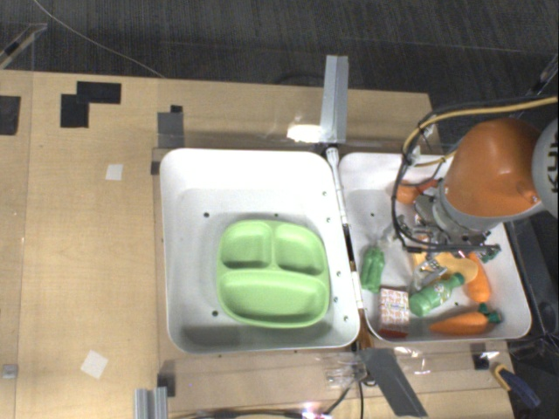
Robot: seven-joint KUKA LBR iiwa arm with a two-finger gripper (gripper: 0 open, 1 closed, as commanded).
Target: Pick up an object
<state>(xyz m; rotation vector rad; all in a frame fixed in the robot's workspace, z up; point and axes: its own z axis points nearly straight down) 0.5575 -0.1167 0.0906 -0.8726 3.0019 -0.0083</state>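
Observation:
The arm, with its orange band [493, 168], reaches down into the right bin [367, 177]. Its gripper [434, 253] hangs low over the bin's middle, just above a green bottle [437, 293] lying on its side. Right of that bottle lies an orange piece [479, 284], and a carrot [461, 323] rests along the front wall. A second green bottle [373, 269] stands by the left wall. A small patterned box [394, 303] sits in front of it, with a red item [393, 330] at the front edge. The wrist hides what is under the gripper.
The left bin [188, 190] holds a green divided plate [273, 271]. An orange item [406, 195] lies at the back of the right bin beside the arm's cables [410, 147]. A metal post [334, 99] stands behind the divider between the bins.

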